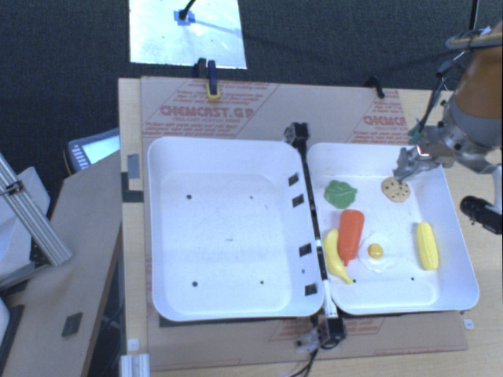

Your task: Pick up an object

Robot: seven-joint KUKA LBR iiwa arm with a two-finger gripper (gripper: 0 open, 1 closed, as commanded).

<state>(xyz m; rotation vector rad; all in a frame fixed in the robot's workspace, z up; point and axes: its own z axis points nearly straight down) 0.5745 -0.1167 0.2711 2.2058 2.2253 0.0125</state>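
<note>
Arm [479, 93] reaching in, tool [406, 169] lowered

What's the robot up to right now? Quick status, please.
Gripper low over right bin, just above cookie. Nothing visibly held. Nothing in the way.

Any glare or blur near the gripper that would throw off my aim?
Camera view: the grey two-finger gripper is soft and slightly blurred above the round tan cookie; the shallow white right bin is evenly lit, with no strong glare; the toys cast faint shadows.

The bench [259, 100] bears two white bins [228, 234] side by side.
</note>
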